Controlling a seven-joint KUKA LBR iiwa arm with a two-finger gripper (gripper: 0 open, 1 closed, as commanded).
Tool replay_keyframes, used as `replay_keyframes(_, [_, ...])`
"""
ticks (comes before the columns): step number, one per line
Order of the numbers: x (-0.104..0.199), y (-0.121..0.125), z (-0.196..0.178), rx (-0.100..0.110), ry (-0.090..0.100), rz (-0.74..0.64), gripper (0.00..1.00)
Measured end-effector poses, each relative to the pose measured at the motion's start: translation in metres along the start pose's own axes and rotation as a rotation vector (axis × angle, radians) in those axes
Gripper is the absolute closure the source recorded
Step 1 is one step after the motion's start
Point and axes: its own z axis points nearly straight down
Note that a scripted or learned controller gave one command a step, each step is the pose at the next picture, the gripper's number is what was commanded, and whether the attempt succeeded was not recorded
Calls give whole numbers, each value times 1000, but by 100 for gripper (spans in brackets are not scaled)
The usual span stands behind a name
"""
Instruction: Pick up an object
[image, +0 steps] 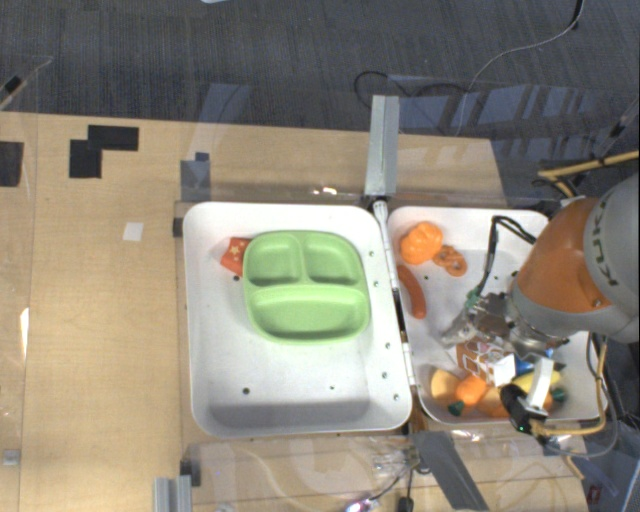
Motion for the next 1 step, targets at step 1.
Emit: replay_keyframes(1, [2,3,-12,-8,3,-2,100])
